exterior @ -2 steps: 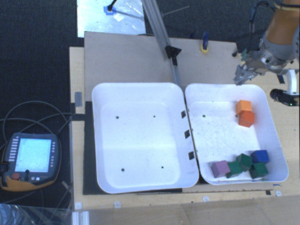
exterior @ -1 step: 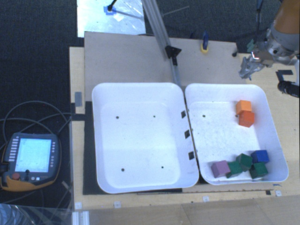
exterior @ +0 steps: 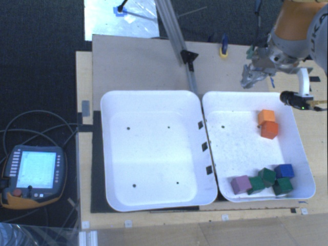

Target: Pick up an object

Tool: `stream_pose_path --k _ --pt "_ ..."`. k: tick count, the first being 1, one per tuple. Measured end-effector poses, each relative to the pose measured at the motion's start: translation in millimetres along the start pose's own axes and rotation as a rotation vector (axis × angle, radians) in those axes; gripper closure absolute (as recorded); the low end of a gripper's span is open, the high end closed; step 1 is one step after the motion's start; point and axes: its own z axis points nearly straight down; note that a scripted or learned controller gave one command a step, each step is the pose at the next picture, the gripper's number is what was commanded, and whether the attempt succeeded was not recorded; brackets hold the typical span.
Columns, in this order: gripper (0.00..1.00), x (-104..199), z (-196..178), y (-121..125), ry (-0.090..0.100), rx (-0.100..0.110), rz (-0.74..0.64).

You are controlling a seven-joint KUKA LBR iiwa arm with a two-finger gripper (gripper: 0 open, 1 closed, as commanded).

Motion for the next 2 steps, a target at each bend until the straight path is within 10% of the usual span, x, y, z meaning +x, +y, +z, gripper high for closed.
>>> stream_pose_path --k 2 --pt "1.00 119.0 6.5 -9.9 0.000 0.000 -0.001"
